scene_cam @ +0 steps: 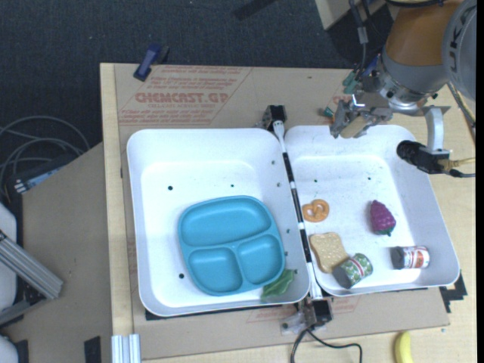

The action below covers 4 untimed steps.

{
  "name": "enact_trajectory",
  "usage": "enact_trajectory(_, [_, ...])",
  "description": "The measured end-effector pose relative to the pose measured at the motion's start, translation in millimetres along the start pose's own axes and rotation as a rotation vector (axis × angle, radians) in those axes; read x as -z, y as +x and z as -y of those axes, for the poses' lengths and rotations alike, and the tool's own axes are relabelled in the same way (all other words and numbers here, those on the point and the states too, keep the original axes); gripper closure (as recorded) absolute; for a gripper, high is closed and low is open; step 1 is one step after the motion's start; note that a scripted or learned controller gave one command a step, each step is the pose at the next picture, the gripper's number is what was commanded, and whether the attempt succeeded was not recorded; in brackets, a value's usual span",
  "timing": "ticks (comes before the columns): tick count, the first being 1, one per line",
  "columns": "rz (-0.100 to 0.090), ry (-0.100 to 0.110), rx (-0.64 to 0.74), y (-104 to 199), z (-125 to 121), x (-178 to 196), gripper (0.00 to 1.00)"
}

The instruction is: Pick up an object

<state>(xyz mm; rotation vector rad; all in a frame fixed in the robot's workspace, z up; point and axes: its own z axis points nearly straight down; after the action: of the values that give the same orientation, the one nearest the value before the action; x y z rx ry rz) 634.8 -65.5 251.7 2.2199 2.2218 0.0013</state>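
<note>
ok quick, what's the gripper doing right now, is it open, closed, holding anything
Gripper: above the far edge of the right bin, nothing visibly held; open or shut cannot be told.

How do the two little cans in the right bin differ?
The green can lies at a slant, touching the slice of toast; the red-labelled can lies apart, level across the view, nearer the bin's right wall. The green one looks a bit fatter. Both are small, lying on their sides.
</note>
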Motion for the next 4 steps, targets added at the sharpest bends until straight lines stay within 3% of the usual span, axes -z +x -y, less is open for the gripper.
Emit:
enact_trajectory(1, [0.001, 0.002, -0.001, -10, -31, -53, 1.00])
enact_trajectory(2, [0.001, 0.004, -0.003, -59, -31, -84, 1.00])
enact_trajectory(3, [0.000, 0.002, -0.001, -57, -31, -83, 0.00])
enact_trajectory(4, [0.001, 0.006, -0.003, -114, 24, -163, 0.00])
